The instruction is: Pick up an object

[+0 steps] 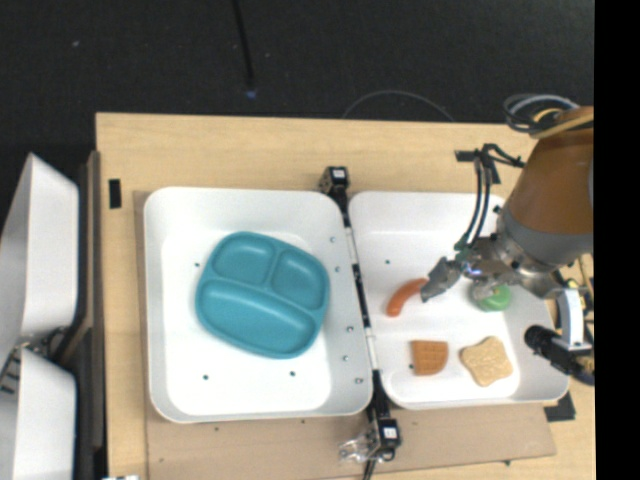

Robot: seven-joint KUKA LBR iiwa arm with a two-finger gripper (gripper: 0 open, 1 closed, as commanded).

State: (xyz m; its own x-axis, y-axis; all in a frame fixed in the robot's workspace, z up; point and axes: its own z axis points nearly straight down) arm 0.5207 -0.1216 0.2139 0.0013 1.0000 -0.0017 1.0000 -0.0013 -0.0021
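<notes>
The arm [553, 193] is seen reaching in from the right over the right bin [400, 223], its orange band uppermost and its grey wrist tilted down and to the left. The gripper [438, 285] is held low over the bin floor, its dark tip just beside the right end of a red sausage [404, 297]; whether the two are touching cannot be told, and the state of the pincer cannot be made out, since its tip is small and dark. Nothing is seen clamped in it. In the same bin, a green object [492, 297] is partly hidden beneath the wrist, an orange-brown toast slice [429, 357] lies near the front wall, and a paler bread piece [486, 360] lies just to its right, apart from it. In the left bin [170, 368] a blue divided plate [262, 293] is laid flat, near the middle. Both bins are set side by side, touching, on a pale wooden bench [220, 148]. Behind the bench a dark floor [150, 38] is seen, and a white box [45, 248] stands at the far left.
</notes>
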